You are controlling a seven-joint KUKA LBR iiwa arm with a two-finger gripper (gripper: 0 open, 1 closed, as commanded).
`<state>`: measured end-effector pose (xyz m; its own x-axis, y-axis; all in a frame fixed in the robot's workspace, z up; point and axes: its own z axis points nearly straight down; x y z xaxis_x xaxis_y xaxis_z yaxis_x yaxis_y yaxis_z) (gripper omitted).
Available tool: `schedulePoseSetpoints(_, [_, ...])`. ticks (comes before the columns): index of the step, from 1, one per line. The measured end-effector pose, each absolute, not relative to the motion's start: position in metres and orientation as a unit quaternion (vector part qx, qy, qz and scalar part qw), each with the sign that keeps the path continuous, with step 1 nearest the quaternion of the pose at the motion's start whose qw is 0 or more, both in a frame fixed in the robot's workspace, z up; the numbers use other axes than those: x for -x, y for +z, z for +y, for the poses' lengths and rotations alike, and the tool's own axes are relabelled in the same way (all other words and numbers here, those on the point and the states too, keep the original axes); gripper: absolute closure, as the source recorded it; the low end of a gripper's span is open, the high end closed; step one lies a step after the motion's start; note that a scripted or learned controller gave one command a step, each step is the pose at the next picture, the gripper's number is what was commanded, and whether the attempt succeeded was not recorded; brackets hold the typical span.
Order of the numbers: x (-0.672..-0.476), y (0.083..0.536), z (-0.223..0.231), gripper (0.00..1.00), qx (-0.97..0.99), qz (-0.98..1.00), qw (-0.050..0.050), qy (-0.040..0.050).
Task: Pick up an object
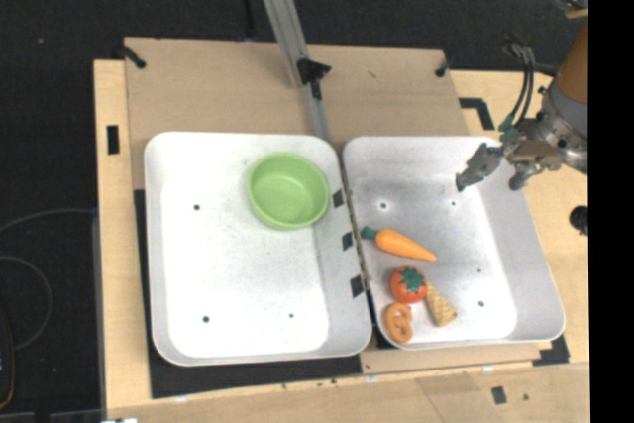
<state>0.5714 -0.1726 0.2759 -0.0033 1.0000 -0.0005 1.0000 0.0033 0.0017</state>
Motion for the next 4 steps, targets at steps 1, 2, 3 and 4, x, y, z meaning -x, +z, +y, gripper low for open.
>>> schedulePoseSetpoints(1, [-0.571,0.276,-0.172,0.00,-0.706,0.708,0.001,0.0007])
schedulePoseSetpoints(2, [-0.568,0.233,-0.176,0.00,-0.707,0.707,0.000,-0.0018])
schedulePoseSetpoints(3, [-0.560,0.186,-0.183,0.00,-0.708,0.707,-0.001,-0.0020])
schedulePoseSetpoints(4, [-0.557,0.124,-0.179,0.00,-0.708,0.706,-0.002,-0.0022])
